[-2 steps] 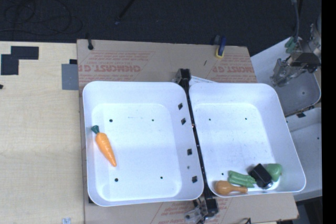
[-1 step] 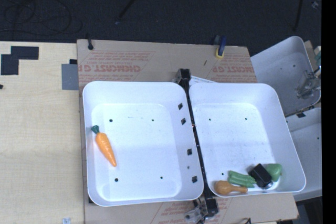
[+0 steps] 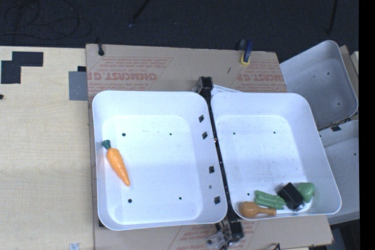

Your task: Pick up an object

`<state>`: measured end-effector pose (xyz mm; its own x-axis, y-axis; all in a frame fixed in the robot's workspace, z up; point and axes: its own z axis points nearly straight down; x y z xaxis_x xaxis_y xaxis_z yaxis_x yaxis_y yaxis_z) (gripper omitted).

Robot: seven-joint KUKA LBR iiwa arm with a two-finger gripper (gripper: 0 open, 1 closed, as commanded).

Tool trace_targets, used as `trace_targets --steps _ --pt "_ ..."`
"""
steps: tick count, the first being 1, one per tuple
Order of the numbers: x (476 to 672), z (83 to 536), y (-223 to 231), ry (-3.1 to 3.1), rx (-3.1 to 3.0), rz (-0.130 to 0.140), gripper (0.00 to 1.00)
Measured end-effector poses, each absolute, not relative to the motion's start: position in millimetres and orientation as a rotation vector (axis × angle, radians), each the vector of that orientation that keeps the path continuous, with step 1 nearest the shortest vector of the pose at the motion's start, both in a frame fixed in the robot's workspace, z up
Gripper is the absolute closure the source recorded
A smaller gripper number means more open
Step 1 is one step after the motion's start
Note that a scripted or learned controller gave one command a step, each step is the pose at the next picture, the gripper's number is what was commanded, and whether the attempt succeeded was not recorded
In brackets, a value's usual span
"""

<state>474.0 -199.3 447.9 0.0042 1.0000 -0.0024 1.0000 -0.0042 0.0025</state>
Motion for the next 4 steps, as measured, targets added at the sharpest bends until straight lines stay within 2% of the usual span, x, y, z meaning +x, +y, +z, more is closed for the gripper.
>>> trace_targets --steps 1,2,3,4 --pt "513.5 345.3 -207.6 2.228 2.228 -0.008 1.00" --pt "474.6 358.5 -213.3 2.222 2.225 -0.002 1.00" --pt "476.1 409.4 -214.2 2.220 2.218 0.002 1.00" --pt "516.3 307.7 -211.6 2.230 2.226 -0.007 1.00"
